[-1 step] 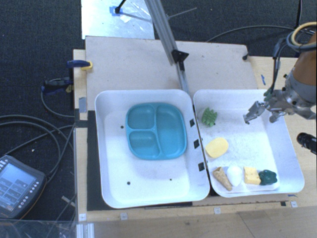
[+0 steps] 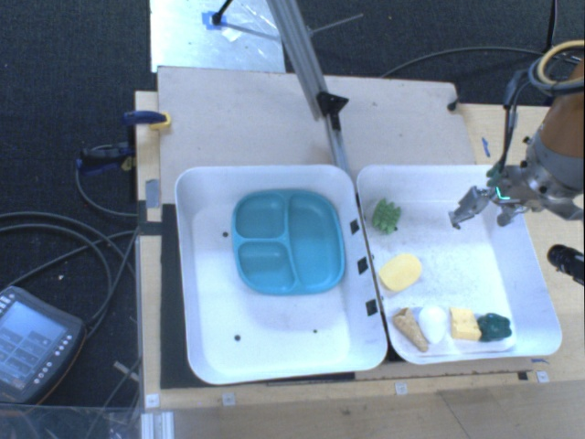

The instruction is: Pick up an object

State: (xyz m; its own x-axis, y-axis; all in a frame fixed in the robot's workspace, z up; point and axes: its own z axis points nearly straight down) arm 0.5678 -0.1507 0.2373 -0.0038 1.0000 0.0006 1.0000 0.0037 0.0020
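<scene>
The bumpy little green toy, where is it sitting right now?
The bumpy green toy lies in the right-hand white bin, near its upper left corner by the divide between bins, just above the rounded yellow piece.

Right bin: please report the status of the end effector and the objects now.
End effector above right bin, holding nothing. Green toy, yellow piece lie apart, untouched. Path unobstructed.

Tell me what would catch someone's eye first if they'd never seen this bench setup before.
Probably the blue divided tray, sitting alone in the left white bin. Next, the small pieces in the right bin: a green one near its top left, a yellow one below it, and a row along the bottom edge. The gripper hangs over that bin's upper right part.
</scene>
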